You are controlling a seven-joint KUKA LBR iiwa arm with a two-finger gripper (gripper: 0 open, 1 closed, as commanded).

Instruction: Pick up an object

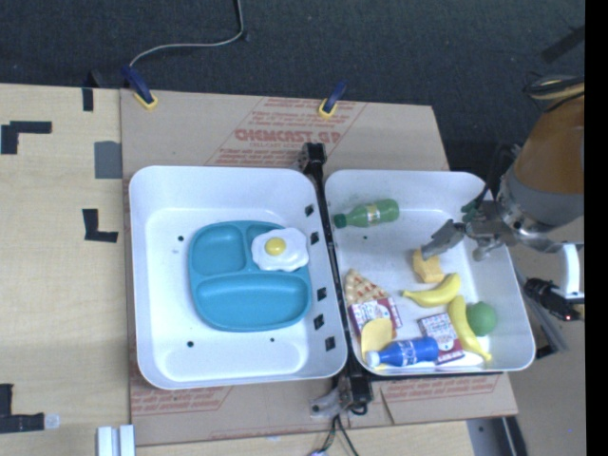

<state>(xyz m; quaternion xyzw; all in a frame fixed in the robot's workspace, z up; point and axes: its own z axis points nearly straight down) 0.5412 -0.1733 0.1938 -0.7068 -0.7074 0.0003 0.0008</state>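
Object candidates are lying in the right bin: a yellow wedge, two bananas, a green bottle, a blue bottle, a green ball, a waffle piece and small printed packets. The gripper is hovering just above and beside the yellow wedge, fingers spread apart and gripping nothing.

Risk assessment: the wedge is lying close to the upper banana, so a descending finger is likely to be striking one or pushing it aside. The bananas and bottles are presenting smooth, rounded, glossy surfaces that are probably prone to slipping. The flat packets are offering little to pinch.

The left bin is holding a blue divided plate and a fried egg toy.
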